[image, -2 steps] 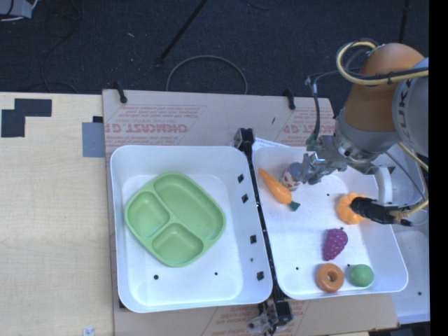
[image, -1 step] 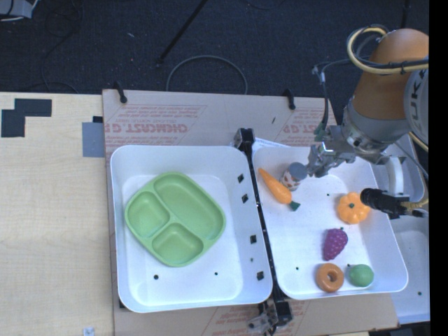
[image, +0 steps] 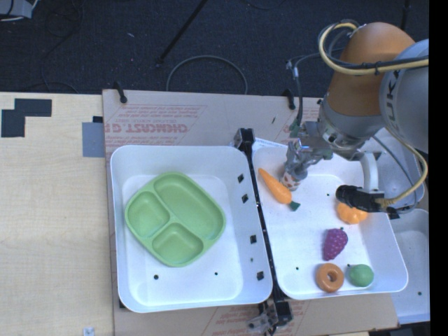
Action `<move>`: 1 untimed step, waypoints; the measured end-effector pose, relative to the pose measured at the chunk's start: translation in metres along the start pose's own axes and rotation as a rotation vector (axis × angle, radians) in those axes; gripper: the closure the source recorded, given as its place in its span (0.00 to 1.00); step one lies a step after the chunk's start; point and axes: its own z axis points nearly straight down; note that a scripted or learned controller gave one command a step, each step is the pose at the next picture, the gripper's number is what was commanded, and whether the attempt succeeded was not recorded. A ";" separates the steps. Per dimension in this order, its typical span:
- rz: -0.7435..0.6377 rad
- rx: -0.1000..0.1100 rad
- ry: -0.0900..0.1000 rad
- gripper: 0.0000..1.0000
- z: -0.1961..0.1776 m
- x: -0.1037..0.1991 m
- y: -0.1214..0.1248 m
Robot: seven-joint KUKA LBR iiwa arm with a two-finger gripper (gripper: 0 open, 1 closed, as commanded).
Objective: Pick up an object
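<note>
**Gripper positioned at carrot, right bin**

The toy carrot (image: 276,187) lies diagonally in the right bin (image: 308,289), near the divider. The gripper (image: 295,177) is lowered just beside the carrot's upper right side; finger state cannot be determined. Further right lies an orange toy pepper (image: 351,213). Toward the front are purple grapes (image: 334,243), a donut (image: 329,277) and a green fruit (image: 361,275). The left bin (image: 140,296) holds a green divided plate (image: 174,218).

A toy carrot (image: 276,187) (orange, green tip pointing lower right) lies slanted in the right bin's upper-left area.
</note>
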 end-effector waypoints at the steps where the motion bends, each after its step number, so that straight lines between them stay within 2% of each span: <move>1: 0.000 0.003 0.000 1.00 0.002 0.044 -0.005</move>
